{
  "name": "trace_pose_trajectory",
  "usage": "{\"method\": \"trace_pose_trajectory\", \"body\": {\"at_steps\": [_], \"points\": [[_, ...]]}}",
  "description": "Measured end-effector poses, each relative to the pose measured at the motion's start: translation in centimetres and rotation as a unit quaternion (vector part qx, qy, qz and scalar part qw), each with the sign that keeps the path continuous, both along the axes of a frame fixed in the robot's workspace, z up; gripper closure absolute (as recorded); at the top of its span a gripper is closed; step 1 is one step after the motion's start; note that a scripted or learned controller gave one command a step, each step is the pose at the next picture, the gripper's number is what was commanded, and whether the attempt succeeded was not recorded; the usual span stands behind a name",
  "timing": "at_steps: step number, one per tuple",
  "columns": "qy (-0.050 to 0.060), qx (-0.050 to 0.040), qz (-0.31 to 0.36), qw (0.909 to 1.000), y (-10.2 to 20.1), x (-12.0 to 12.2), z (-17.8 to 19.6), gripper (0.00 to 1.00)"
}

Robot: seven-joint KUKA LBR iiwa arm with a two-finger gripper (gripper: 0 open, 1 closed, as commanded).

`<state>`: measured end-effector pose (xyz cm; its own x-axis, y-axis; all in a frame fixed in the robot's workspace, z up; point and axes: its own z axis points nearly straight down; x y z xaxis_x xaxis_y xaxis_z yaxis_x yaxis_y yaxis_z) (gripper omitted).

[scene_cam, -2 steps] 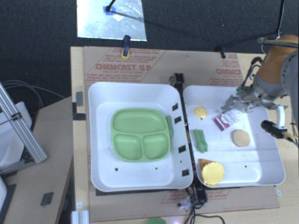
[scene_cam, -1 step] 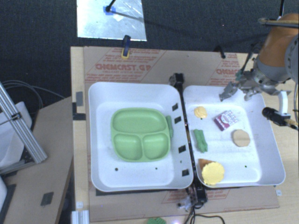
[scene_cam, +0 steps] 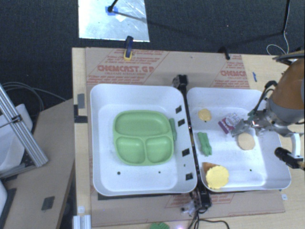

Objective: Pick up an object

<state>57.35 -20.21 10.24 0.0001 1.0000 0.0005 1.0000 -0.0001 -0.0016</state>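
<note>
Two shallow white bins sit side by side on the bench. The left bin (scene_cam: 102,128) carries a green divided tray (scene_cam: 143,137) near its middle, lying flat with one long compartment toward the far edge and two smaller ones toward the near edge. The right bin (scene_cam: 276,175) holds the loose objects: a small yellow round piece (scene_cam: 204,115) near its far left corner, a green stick-shaped piece (scene_cam: 205,143) along its left edge, a yellow disc (scene_cam: 217,176) at its near left corner that overlaps an orange-brown piece (scene_cam: 208,166), a tan round piece (scene_cam: 246,141) toward the middle right, and a purple-and-white crumpled wrapper (scene_cam: 228,123) just beyond it toward the far edge. The arm comes in over the right edge of that bin, and the gripper (scene_cam: 245,128) hangs low between the wrapper and the tan round piece, very close to both. How its tool stands cannot be told from this view, and nothing is visibly lifted off the bin floor.
</note>
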Motion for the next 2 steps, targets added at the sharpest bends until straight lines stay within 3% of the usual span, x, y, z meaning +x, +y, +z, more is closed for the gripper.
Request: {"method": "trace_pose_trajectory", "body": {"at_steps": [1, 2], "points": [[-0.002, -0.0003, 0.003, 1.0, 3.7, -1.7, 7.7, 0.0], [0.001, 0.0, -0.001, 1.0, -0.3, -4.6, -2.2, 0.0]]}}
